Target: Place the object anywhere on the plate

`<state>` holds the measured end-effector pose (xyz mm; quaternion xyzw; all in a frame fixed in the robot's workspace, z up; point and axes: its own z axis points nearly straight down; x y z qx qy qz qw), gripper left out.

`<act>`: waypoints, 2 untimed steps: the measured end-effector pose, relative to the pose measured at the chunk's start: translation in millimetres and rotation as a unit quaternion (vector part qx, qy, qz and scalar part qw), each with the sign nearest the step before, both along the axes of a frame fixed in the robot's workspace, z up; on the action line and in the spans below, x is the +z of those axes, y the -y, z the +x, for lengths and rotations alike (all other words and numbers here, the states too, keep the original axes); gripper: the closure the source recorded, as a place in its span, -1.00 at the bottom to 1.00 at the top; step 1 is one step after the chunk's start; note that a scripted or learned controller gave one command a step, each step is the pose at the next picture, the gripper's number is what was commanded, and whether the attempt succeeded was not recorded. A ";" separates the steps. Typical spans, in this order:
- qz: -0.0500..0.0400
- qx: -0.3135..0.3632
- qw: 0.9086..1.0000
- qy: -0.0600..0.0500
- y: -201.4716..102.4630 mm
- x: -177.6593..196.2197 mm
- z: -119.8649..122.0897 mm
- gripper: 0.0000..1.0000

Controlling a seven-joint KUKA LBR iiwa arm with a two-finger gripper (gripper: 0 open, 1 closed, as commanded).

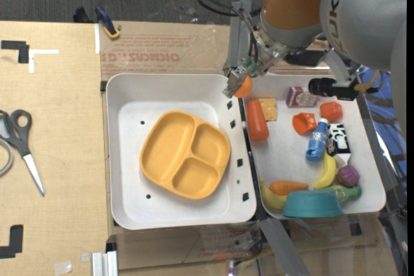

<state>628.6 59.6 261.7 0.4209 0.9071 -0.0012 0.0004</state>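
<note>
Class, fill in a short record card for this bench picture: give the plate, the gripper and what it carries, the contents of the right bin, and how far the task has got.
plate: yellow three-compartment plate, lying in the left bin
gripper: gripper above the divide between the bins, near their far edge
held item: small orange object between the fingers
right bin: red cylinder, blue bottle, banana, teal bowl, purple piece, other toy foods
bench left: scissors
task state: object not yet on the plate
</note>
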 end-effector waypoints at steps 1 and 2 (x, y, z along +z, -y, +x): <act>0.000 -0.035 0.999 -0.001 -54.7 -73.3 -46.7 1.00; 0.001 -0.005 1.000 -0.001 -88.2 -25.1 -121.9 1.00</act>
